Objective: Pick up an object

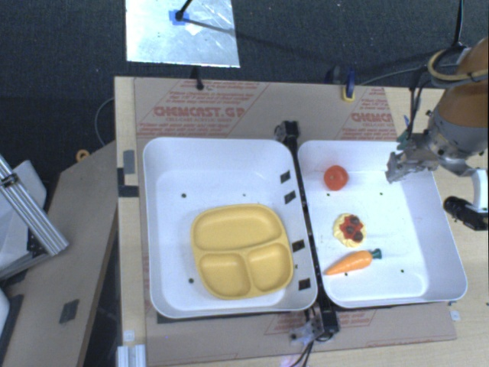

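The right bin [428, 228] holds three items. A small red tomato [335, 177] lies near its back left. Below it sits a yellow round pastry with dark red topping [350, 229]. An orange carrot with a green tip [350, 263] lies toward the front. My gripper [399, 167] hangs over the bin's back right part, to the right of the tomato and apart from it. Nothing shows between its fingers.
The left bin [176, 167] bears a yellow divided tray [241, 249]. A black clip strip [298, 205] runs between the bins. A silver sheet [182, 21] lies beyond the bench, and a metal frame [27, 212] stands at the far left.
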{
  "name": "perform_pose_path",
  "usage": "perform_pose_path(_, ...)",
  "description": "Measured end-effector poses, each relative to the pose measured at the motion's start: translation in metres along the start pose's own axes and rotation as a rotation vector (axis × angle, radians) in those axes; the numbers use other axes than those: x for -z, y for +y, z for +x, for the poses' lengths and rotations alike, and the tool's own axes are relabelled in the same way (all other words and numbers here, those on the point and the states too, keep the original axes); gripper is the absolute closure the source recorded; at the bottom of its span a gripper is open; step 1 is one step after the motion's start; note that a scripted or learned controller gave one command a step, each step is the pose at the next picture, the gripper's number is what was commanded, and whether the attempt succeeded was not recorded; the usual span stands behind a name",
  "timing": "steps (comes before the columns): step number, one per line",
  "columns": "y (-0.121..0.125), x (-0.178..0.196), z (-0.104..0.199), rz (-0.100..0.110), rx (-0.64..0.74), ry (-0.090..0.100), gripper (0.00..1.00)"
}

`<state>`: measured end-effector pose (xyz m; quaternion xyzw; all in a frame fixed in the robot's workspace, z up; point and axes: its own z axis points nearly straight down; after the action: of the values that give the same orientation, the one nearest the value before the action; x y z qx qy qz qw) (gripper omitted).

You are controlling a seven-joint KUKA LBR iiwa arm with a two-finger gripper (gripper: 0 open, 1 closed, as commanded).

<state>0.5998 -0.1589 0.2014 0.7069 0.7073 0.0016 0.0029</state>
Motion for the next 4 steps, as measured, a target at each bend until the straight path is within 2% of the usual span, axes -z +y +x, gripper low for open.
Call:
perform_pose_path(2,0.004,0.094,-0.011,0.001,0.005,0.000,1.00)
perform_pose_path(3,0.014,0.096,0.043,0.003,0.009,0.002,1.00)
perform_pose_path(4,0.015,0.094,0.096,0.004,0.010,0.003,1.00)
